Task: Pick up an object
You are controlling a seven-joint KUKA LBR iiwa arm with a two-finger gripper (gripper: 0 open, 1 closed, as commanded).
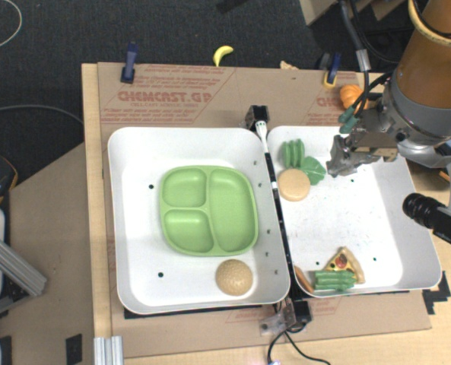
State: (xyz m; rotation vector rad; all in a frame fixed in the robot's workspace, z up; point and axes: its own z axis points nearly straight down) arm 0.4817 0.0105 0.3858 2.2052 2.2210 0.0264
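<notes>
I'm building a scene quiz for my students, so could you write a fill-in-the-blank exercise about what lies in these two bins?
1. The green divided plate lies in the ____ bin as the camera sees it.
2. The plate has ____ compartments.
3. The round tan cookie rests on the bin floor just ____ the plate, toward the camera.
4. The pizza slice lies in the same bin as the ____.

Missing words: left; three; below; gripper
</notes>
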